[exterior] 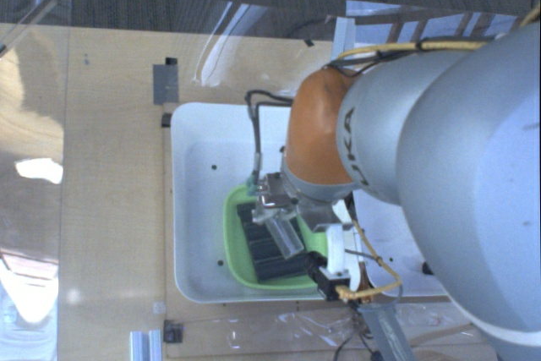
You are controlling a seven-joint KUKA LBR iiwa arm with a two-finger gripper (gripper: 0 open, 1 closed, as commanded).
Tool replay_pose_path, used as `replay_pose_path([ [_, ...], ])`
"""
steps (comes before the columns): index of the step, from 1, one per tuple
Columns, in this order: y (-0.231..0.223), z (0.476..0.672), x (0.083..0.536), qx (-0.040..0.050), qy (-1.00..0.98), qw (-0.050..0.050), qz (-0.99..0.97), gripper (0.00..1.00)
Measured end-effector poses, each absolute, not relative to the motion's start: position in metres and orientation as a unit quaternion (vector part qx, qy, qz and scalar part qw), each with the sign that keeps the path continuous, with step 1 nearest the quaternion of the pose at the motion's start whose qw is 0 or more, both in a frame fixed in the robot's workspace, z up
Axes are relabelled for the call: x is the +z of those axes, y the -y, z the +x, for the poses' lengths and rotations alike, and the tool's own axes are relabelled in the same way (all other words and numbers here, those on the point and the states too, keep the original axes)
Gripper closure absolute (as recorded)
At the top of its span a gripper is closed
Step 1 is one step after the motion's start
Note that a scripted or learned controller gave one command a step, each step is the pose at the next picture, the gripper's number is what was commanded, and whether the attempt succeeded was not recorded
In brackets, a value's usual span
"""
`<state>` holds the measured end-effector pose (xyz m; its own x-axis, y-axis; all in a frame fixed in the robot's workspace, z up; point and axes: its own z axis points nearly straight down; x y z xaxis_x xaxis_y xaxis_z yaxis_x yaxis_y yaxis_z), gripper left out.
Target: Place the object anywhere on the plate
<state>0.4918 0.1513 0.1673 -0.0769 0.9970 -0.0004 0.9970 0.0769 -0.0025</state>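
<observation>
arm (pixel 439 139) hides plate's (pixel 237 241) right side

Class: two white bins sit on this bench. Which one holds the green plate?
The left bin: the green plate lies in it, under the gripper. The right bin sits beneath the arm.

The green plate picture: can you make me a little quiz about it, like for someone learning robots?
1. True or false: the green plate lies inside a white bin.
2. What colour is the band above the arm's wrist? A) blue B) orange C) red
3. Fill in: the dark object rests on the ____.

Key:
1. True.
2. B, orange.
3. Plate. The dark object lies on the green plate, right under the gripper.
</observation>
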Motion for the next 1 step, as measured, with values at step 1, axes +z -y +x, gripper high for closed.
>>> replay_pose_path([
  [1, -0.1511, 0.4919, 0.1675, 0.0008, 0.733, 0.001, -0.680, 0.00],
])
